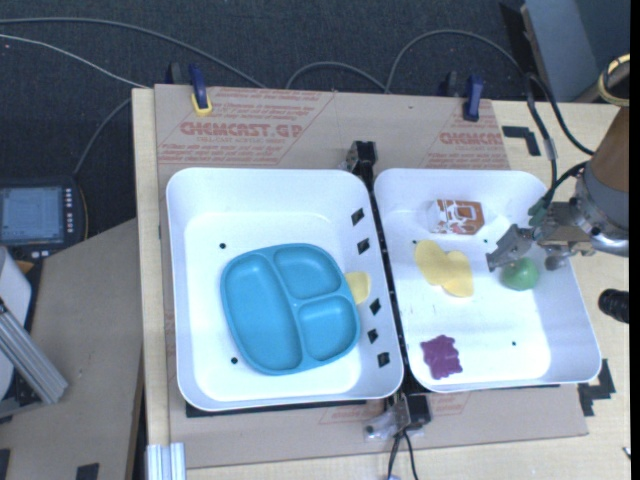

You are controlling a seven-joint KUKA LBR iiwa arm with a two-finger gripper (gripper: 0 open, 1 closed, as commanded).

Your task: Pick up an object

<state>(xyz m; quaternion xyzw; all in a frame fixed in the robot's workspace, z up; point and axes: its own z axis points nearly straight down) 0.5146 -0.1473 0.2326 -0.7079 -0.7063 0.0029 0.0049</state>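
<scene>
far off to my pincer's left sits the left bin (190, 268), carrying a blue divided tray (290, 308) with a small pale yellow piece (358, 286) tucked at the tray's near edge; none of that concerns me at this stage. closer in, still to the left of my pincer, the right bin (560, 353) holds a flat yellow shape (445, 268), a brown-and-white packet (457, 216) just beyond it, and a purple piece (441, 356) nearer the front rim. my pincer (522, 251) hangs low over the right bin's far-right part, directly at a small green ball (521, 274), which lies just under and touching its tip as far as i can judge. how my pincer is set, i cannot tell from this slant. i judge the reach is done, but the pick itself is not: the ball lies on the bin floor, nothing is lifted, and the closing and raising are left.
</scene>
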